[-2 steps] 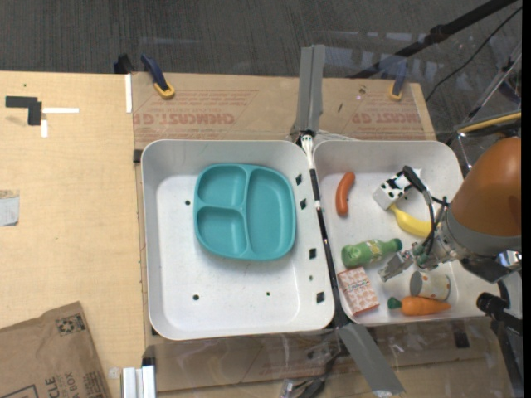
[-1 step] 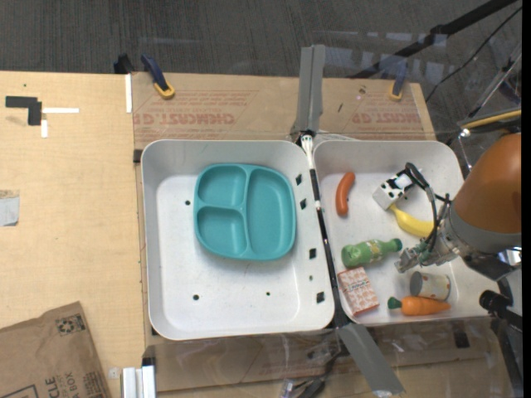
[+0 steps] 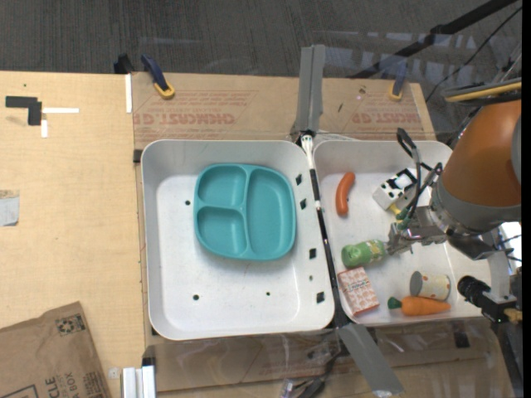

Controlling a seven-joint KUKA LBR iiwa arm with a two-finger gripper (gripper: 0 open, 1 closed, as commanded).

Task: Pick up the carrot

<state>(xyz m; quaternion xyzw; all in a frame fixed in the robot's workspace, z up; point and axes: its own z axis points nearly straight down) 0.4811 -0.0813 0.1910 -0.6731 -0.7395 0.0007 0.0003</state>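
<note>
Carrot [image 3: 424,306] near right bin's [image 3: 365,150] front; end effector [image 3: 400,237] state unclear; cardboard [image 3: 232,116] lettering mirrored, unreadable.

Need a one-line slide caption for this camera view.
Grey-and-orange arm's gripper hovers beside green bottle in right white bin; orange toy carrot lies untouched near front.

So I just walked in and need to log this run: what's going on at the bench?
A grey and orange robot arm reaches into the right bin, its gripper low beside the green bottle. The carrot it is meant to pick up lies untouched near the bin's front edge, next to a small cup. A hot dog and a red-patterned carton lie nearby. The left bin holds a teal divided plate.
</note>
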